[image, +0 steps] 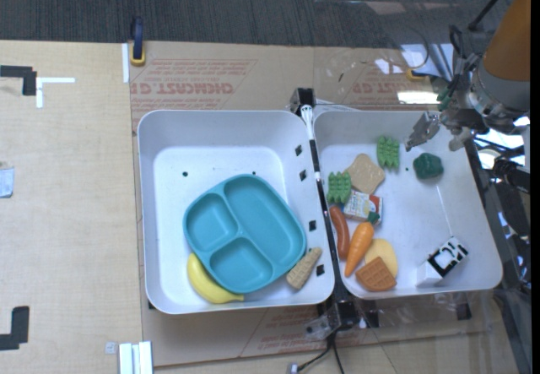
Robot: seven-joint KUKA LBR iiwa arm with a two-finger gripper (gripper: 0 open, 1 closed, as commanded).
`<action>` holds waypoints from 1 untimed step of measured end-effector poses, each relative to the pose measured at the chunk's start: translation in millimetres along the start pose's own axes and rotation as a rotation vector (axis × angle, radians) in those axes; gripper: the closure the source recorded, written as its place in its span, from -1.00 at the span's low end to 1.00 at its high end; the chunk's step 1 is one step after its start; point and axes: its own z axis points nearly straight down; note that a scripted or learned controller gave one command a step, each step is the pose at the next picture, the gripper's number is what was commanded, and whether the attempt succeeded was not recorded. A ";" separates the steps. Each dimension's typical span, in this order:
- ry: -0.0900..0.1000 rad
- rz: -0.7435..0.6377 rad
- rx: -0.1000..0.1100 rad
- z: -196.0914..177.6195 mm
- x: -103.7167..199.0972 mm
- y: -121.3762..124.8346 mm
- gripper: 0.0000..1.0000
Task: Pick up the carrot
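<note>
From above, the carrot [359, 246] lies in the right bin [472, 275], near its left wall, partly overlapping a red sausage [340, 229]. The gripper [440, 132] hangs over the bin's far right corner (arm cut off by the frame), fingers spread, holding nothing.

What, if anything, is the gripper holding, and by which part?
Nothing. The gripper is above the right bin's far side, apart from the carrot near the front.
</note>
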 end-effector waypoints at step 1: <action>0.001 0.058 0.001 27.3 67.9 -111.0 -1.00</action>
